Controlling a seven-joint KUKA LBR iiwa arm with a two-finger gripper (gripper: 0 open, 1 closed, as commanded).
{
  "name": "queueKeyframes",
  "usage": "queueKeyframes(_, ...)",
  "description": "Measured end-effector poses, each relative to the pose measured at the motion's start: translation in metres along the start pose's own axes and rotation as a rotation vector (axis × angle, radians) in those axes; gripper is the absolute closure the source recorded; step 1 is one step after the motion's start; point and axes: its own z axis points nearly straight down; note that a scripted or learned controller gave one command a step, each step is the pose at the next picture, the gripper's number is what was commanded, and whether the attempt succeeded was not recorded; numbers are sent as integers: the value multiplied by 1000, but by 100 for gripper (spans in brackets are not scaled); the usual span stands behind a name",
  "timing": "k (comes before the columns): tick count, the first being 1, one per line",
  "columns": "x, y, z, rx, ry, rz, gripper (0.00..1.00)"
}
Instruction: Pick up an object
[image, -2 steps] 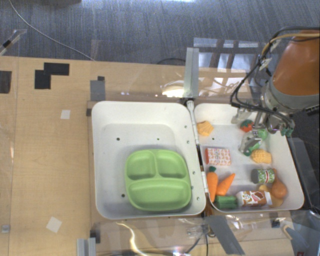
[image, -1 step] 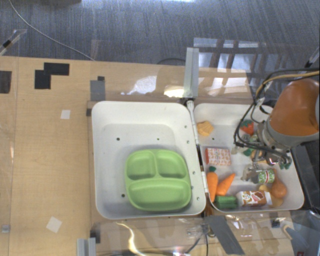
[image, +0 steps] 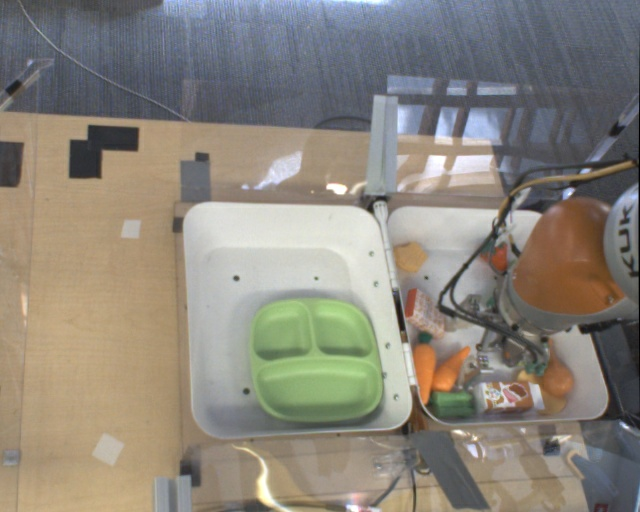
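Note:
The right bin (image: 596, 405) holds several small items. A carrot (image: 424, 368) and a second orange piece (image: 452, 366) lie at its front left. In front of them rest a green item (image: 452, 404) and a labelled bottle (image: 506, 396) on its side. An orange ball (image: 558, 380) sits at the front right. A red-and-white packet (image: 425, 312) and a beige piece (image: 409, 257) lie along the left wall. My gripper (image: 497, 350) hangs low over the bin's middle, just above the bottle and right of the carrots, partly hidden by cables and the orange wrist band (image: 565, 262).
The left bin (image: 215, 250) bears a green divided plate (image: 315, 358) at its front right. A raised divider (image: 393, 300) separates the two bins. Black cables (image: 470, 270) loop from the wrist across the right bin. A small red-orange item (image: 498, 256) lies by the cables.

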Motion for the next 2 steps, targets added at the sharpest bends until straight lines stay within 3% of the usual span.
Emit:
queueKeyframes(1, -6, 1, -14, 2, -18, -8, 100)
queueKeyframes(2, -57, 13, -162, -2, -1, -149, 100)
